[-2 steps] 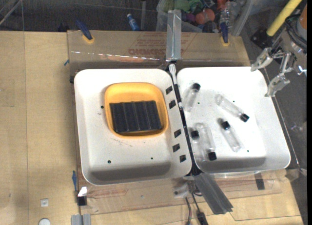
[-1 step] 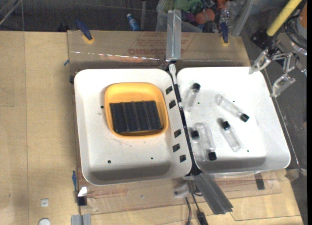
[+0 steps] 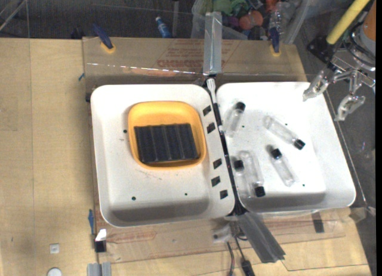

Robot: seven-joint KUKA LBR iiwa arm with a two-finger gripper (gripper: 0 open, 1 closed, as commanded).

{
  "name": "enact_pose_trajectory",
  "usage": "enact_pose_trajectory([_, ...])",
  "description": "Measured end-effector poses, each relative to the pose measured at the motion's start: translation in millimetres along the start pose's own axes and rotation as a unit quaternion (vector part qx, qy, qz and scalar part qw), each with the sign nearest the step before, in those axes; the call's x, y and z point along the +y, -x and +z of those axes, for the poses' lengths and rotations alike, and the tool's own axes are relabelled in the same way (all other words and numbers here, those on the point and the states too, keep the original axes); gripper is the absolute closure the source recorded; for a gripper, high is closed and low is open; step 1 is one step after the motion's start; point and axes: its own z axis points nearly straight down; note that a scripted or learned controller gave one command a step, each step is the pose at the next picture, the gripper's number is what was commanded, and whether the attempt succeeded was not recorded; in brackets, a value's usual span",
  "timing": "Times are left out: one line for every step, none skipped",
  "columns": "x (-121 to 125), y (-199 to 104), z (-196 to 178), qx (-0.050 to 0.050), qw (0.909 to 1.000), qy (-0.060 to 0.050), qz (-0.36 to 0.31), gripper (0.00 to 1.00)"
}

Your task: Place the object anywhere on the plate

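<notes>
So the gripper (image 3: 332, 94) sits over the far right corner of the right bin (image 3: 310, 190), fingers spread, nothing between them. Clear vials (image 3: 280, 164) with black caps lie scattered there, hard to make out against the white. The orange plate (image 3: 138, 113) holds a dark ridged insert (image 3: 166, 143) in the left bin (image 3: 110, 197).
</notes>
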Motion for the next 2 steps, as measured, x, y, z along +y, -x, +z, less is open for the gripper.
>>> enact_pose_trajectory([0.5,1.2,1.2,0.0,0.997,0.0,-0.077,0.0])
enact_pose_trajectory([0.6,0.2,10.0,0.0,0.9554,0.001,-0.295,0.0])
